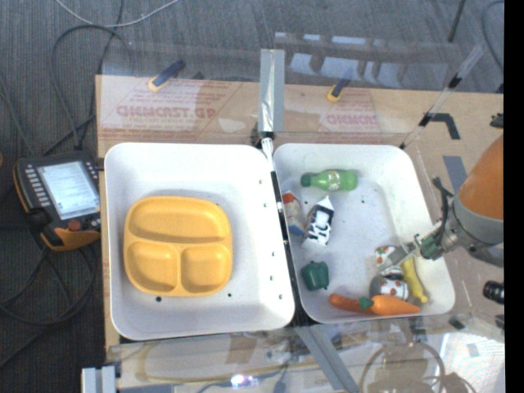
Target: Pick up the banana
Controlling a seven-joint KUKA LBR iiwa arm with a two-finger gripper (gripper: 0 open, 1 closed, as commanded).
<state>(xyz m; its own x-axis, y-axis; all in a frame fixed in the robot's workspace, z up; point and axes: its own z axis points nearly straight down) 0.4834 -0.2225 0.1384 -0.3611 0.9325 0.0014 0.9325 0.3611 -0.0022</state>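
I see reversed lettering on the bench board point(164, 111), unreadable, banana point(414, 278) near the right bin point(360, 158) right wall, beside carrot point(385, 304), gripper point(424, 246) above it, finger state unclear, left bin point(123, 162) holding a yellow tray point(178, 244)

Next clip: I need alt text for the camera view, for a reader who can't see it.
The arm's end effector is low over the right bin, by the banana near its right wall. That bin also holds a carrot, a green bottle and a green pepper; the left bin holds a yellow divided tray.
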